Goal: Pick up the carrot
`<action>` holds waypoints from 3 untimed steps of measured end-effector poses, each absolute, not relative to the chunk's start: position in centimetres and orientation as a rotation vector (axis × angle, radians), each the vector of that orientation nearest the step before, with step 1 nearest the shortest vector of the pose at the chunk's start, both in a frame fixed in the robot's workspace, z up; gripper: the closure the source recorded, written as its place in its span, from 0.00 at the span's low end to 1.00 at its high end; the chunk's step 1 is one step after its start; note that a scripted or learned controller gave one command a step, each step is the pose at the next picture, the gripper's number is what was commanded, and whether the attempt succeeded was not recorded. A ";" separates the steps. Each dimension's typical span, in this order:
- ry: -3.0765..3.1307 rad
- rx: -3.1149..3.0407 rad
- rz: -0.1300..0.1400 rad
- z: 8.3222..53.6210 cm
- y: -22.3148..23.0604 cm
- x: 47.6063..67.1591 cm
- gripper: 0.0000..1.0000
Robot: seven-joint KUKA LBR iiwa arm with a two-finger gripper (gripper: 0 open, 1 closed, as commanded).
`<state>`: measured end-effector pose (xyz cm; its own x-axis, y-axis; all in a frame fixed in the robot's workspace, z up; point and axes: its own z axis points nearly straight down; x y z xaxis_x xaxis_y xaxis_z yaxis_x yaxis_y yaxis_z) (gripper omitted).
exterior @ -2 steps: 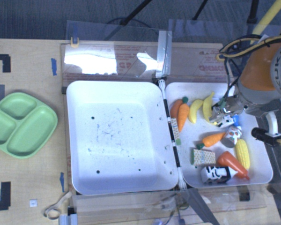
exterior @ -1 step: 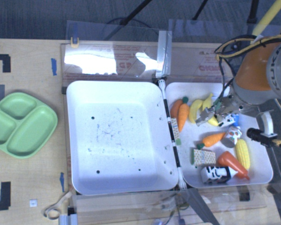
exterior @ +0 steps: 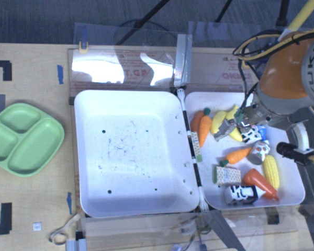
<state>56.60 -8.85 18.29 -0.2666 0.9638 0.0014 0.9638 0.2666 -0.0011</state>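
Gripper hanging over the right bin, finger state unclear, just above the carrot

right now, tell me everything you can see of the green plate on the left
The green plate is a light green divided dish with rounded corners and three compartments: two smaller ones toward the upper left and one long one along the lower right. It looks like smooth moulded plastic. It lies flat on the wooden bench, turned at a slant, left of the left white bin and apart from it. Only the bench touches it.
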 end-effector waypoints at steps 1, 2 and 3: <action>-2.494 -1.908 0.000 12.1 -10.8 50.9 0.00; -2.491 -1.913 -0.001 12.9 -10.9 51.0 1.00; -2.491 -1.913 -0.001 12.9 -10.9 51.0 0.00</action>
<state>50.98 -10.86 12.87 -0.2581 0.9661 0.0013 0.9661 0.2581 -0.0005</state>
